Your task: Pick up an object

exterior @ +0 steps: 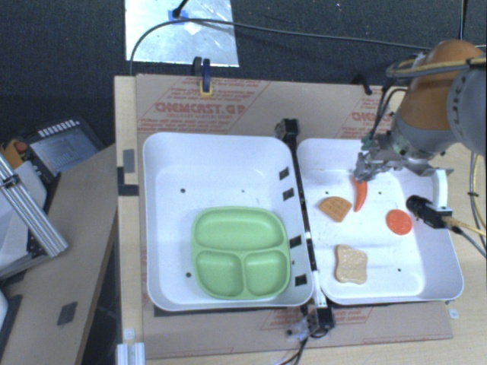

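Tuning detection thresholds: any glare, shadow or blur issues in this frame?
Camera view: strong glare on the foil sheet at top; right bin floor evenly lit with soft shadows under the toast and orange disc; gripper area near the carrot looks soft, fingers hard to resolve; green tray sharp.

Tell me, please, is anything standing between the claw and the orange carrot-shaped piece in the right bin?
Nothing visible does. The claw is directly above the upper end of the carrot-shaped piece. The cookie and the red disc lie apart, on either side of it.
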Robot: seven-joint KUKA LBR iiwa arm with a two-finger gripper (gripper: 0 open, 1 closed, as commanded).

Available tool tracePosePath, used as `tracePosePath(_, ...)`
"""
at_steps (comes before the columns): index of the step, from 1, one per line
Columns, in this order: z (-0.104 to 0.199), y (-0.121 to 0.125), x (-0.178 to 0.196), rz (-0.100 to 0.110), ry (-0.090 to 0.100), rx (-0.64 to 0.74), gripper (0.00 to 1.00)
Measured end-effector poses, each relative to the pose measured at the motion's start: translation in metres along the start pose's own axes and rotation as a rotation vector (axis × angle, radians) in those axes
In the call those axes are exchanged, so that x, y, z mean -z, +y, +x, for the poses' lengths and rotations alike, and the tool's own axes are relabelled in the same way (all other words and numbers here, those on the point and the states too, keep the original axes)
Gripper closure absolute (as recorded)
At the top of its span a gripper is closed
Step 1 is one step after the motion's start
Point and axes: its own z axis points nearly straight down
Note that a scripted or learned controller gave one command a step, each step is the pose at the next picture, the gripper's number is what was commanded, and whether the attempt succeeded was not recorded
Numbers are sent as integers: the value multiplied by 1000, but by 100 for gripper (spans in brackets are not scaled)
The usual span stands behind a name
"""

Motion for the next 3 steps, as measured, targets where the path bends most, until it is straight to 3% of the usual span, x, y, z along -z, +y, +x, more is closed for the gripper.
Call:
tracePosePath(1, 0, 2, 39, 0, 0, 4, 100)
tracePosePath(3, 107, -43, 52, 7, 3, 9, 100)
